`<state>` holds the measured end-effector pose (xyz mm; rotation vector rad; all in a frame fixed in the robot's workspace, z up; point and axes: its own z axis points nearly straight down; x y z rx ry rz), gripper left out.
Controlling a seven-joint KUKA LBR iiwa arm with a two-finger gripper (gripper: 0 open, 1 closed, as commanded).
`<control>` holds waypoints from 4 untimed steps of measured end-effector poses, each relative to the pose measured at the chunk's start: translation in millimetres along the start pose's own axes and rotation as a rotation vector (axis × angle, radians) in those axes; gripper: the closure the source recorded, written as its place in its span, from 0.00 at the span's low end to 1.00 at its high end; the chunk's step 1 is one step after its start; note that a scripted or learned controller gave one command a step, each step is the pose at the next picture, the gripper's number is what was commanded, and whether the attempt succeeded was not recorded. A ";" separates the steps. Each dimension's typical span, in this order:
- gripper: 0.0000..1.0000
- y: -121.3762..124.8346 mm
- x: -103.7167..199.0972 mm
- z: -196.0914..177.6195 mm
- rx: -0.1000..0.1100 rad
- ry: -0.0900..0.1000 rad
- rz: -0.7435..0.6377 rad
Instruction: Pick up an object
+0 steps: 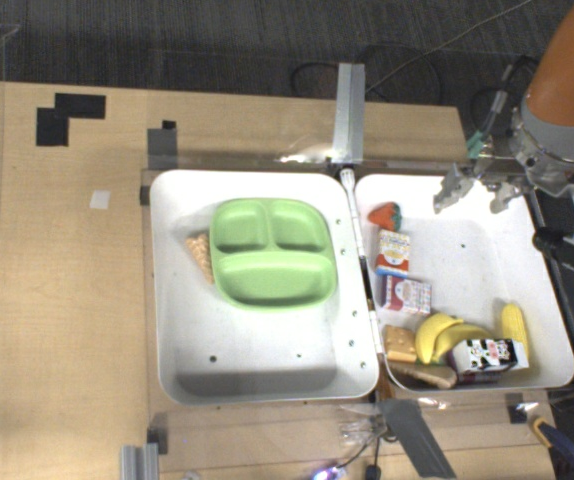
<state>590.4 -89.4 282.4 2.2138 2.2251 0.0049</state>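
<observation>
In the right bin point(552, 298), a milk carton point(487, 356), bananas point(442, 334) and corn cob point(513, 321) crowd the near edge, small boxes point(399, 273) and a strawberry point(385, 214) behind. The tool point(477, 190) hovers at the far rim, fingers spread, grasping nothing. A green tray point(271, 251) fills the left bin point(177, 318).

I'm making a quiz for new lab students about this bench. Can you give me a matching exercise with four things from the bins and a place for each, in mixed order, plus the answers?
Things:
1. green divided plate
2. strawberry
3. banana
4. corn cob

Places:
A. far end of the right bin, close to the divider
B. near right side of the right bin, against its right wall
C. middle of the left bin
D. near end of the right bin, just above the black-and-white carton

Pairs: 1-C, 2-A, 3-D, 4-B
</observation>
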 end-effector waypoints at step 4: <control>1.00 53.7 80.5 96.0 -0.003 0.001 -0.149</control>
